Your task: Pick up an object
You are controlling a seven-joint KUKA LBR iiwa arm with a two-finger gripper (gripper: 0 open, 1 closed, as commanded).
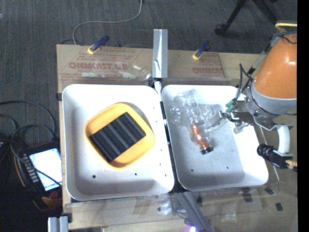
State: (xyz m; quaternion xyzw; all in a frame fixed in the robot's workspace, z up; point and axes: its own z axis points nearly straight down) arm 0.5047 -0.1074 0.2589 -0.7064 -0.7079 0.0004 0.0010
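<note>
A: What lies in the bins?

B: In the left bin [72, 129], a rounded yellow tray with a black ribbed insert [119, 135]. In the right bin [241, 168], upper left, a crumpled clear plastic bottle [195, 117], glossy, with an orange patch and a dark cap toward the bin's middle.

A: And the claw?

B: The gripper [231, 114] sits at the bin's upper right edge, just beside the bottle. Open or closed, I cannot tell.

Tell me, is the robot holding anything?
Cannot be told. The end effector sits at the edge of the clear plastic bottle in the right bin, but any grip is unclear.
</note>
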